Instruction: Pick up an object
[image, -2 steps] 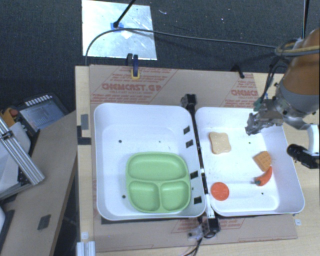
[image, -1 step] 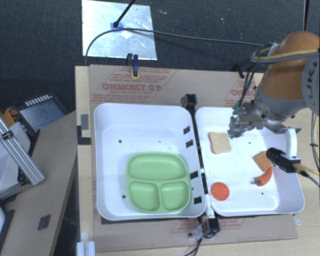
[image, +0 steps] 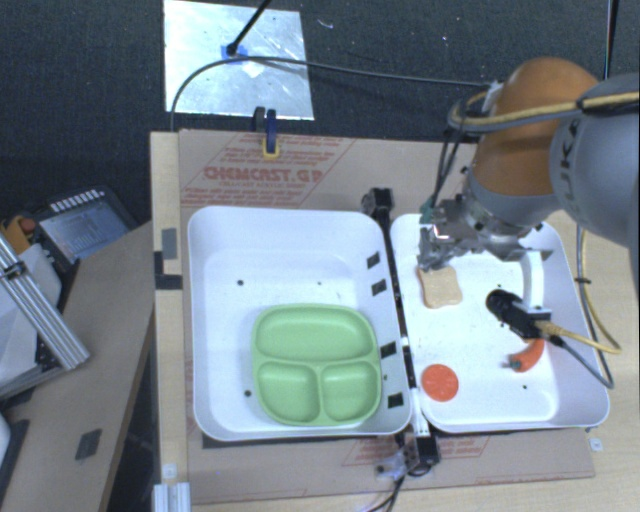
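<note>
1. Tan slice is overhung by the grey arm, which is extended from the right so that the wrist is carried above the right bin.
2. Left bin is set beside the right bin, so loose items are contained.
3. Green divided plate is laid flat in the left bin, well apart from the gripper.
4. Gripper is poised at the slice's far edge, judged to be an approach. Whether it is open or closed cannot be told.
5. Tan slice is laid flat near the right bin's left wall, clear of other items.
6. Orange disc and curved orange piece are seen nearer the front, apart from the slice.
</note>
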